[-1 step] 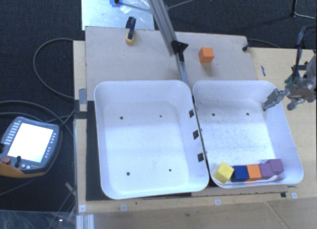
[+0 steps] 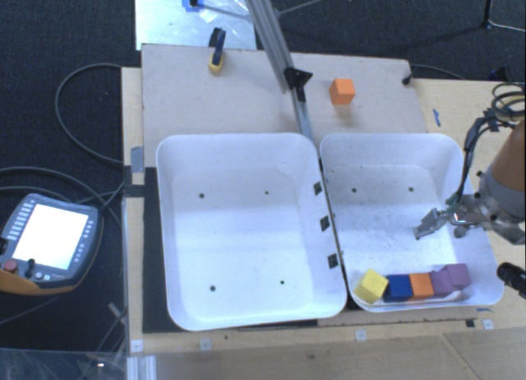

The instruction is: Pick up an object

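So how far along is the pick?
Nothing looks picked yet: the yellow, blue, orange and purple cubes sit in a row along the right bin's near wall. The claw hangs above them, nothing visibly in it. Descent, grasp and lift remain.

Arm [image 2: 505,181] is running off pic's right edge, most of it cut. Gripper [image 2: 436,224] fingers too small/blurry to read. Teach pendant [image 2: 45,243] is getting clipped at left edge.
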`<state>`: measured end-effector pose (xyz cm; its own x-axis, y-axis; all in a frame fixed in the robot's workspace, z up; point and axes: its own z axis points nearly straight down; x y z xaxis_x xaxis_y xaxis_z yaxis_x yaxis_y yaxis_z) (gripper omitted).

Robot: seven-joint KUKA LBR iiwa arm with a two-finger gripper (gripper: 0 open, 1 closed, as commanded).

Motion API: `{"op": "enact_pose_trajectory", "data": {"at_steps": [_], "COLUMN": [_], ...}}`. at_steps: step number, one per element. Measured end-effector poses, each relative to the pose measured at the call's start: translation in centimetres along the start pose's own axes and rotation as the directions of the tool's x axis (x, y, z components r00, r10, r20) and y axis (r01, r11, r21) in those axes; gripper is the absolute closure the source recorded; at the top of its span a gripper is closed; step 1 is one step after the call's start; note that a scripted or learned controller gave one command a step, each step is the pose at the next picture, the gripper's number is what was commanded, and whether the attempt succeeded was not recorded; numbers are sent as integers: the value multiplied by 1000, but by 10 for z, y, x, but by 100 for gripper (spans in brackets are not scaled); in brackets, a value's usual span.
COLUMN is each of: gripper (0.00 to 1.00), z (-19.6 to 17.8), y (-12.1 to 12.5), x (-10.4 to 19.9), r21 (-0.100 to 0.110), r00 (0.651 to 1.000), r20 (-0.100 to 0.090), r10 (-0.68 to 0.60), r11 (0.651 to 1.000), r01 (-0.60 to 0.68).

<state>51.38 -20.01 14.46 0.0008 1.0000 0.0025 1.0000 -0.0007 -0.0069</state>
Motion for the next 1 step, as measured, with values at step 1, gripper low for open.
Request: {"op": "enact_pose_trajectory", "data": {"at_steps": [1], "gripper": [0], "z": [58], "y": [-20], "x": [38], "r21": [-3], "r00": [1000], "r20": [-1], "r10": [-5], "r11": [1000], "r01": [5]}}
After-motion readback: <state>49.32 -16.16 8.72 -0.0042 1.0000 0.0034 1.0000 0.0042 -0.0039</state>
